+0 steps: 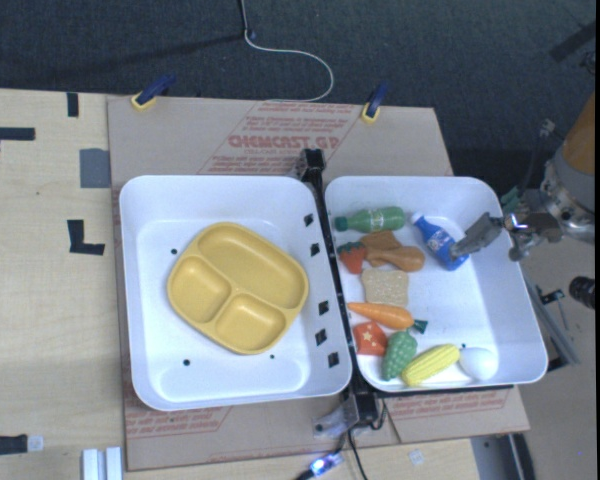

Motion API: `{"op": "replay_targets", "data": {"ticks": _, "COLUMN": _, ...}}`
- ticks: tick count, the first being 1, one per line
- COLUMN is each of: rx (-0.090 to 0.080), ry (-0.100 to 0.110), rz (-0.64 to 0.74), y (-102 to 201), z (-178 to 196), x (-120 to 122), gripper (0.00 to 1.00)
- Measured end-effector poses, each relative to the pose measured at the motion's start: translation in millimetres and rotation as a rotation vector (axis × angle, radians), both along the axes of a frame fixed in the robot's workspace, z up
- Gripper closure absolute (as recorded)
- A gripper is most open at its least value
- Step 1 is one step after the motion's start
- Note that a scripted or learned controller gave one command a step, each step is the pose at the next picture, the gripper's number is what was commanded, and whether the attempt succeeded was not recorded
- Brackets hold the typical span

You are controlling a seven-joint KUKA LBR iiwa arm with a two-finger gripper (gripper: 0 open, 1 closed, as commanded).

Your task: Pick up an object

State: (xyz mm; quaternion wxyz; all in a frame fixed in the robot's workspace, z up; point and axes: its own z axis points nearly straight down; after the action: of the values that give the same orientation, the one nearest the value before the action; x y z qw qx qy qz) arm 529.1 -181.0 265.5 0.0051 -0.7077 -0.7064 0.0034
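Observation:
The right bin (pixel 500 313) holds several toy foods: a green bottle (pixel 373 219), a blue bottle (pixel 438 240), a brown piece (pixel 394 254), a bread slice (pixel 385 287), a carrot (pixel 383 315), a red piece (pixel 370 339), a green pickle (pixel 399 353), a corn cob (pixel 431 363) and a white egg (pixel 477 363). My gripper (pixel 500 240) hangs over the bin's right rim, just right of the blue bottle. Its fingers stand apart with nothing between them, and one grey finger (pixel 477 234) points at the bottle.
A yellow divided plate (pixel 238 286) lies in the left bin (pixel 145 268). A black divider with clips (pixel 325 268) runs between the two bins. Both stand on a cardboard sheet (pixel 280 138) held by clamps at its far edge.

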Motion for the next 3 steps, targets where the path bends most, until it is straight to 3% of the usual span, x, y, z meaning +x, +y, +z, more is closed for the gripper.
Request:
{"op": "replay_targets", "data": {"ticks": 1, "rx": -0.002, "ry": -0.01, "rz": 0.003, "y": 0.0, "z": 5.4, "x": 2.0, "gripper": 0.0}}
{"op": "replay_targets", "data": {"ticks": 3, "rx": 0.0, "ry": -0.003, "rz": 0.003, "y": 8.0, "z": -118.4, "x": -11.4, "gripper": 0.0}}
